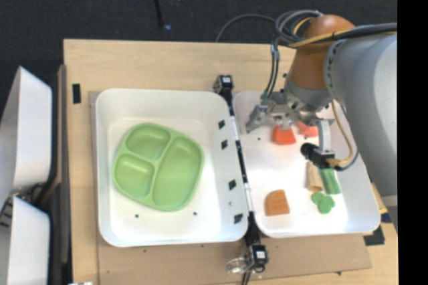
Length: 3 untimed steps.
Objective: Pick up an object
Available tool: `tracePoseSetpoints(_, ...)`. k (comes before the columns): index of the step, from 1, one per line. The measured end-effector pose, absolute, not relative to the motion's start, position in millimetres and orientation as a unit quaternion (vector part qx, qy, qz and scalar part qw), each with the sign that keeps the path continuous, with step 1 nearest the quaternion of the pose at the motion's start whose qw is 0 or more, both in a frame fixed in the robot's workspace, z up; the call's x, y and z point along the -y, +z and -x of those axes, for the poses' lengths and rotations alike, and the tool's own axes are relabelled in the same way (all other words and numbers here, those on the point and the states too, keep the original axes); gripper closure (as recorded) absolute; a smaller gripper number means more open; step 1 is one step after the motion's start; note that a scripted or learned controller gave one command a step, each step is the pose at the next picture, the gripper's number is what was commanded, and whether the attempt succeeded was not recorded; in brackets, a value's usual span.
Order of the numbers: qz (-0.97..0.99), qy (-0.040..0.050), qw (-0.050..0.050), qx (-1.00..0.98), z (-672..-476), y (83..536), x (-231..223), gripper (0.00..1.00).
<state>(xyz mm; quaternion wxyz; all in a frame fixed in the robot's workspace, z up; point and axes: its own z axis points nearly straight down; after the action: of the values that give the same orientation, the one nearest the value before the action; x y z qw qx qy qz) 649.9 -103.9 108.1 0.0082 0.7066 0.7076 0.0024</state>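
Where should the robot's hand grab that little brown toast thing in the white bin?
Probably straight from above, pinching the brown piece across its two longer side edges. It lies flat on the right bin's floor with bare floor all around, and the green toy sits apart to its right, so fingers should fit on both sides.

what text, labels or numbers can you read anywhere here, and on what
None can be read.
The green plate, orange block, brown block and green toy show no markings.
The small black tags along the bins' shared edge are too small to read.
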Motion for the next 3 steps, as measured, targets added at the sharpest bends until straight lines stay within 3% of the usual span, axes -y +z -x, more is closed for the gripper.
tracePoseSetpoints(1, -0.707, 0.0061, 0.014, -0.707, -653.5, 123, 106, 1.0)
tracePoseSetpoints(2, -0.706, 0.0017, 0.002, -0.709, -650.3, 181, 99, 1.0)
tracePoseSetpoints(3, -0.705, 0.001, 0.002, -0.709, -652.6, 223, 100, 1.0)
